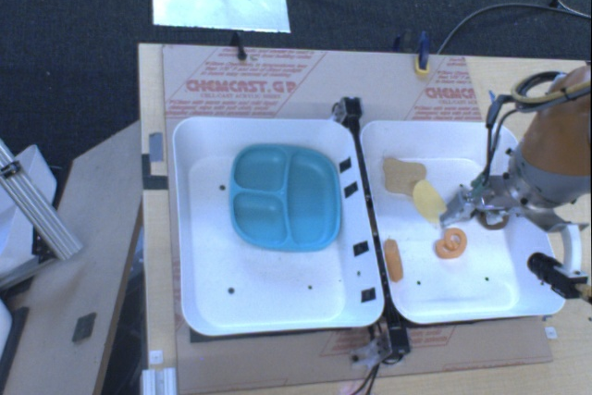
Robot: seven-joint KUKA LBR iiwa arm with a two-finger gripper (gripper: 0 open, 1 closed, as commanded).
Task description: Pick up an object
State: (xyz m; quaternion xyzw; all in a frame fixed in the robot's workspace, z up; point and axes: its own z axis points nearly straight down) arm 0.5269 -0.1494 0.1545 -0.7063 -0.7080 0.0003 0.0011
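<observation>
orange carrot front of right bin | gripper low above orange ring | opening unclear

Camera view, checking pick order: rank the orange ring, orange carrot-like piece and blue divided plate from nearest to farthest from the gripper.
From the gripper:
1. Orange ring, just below it, right bin.
2. Orange carrot-like piece, by the right bin's left wall.
3. Blue divided plate, left bin.
</observation>
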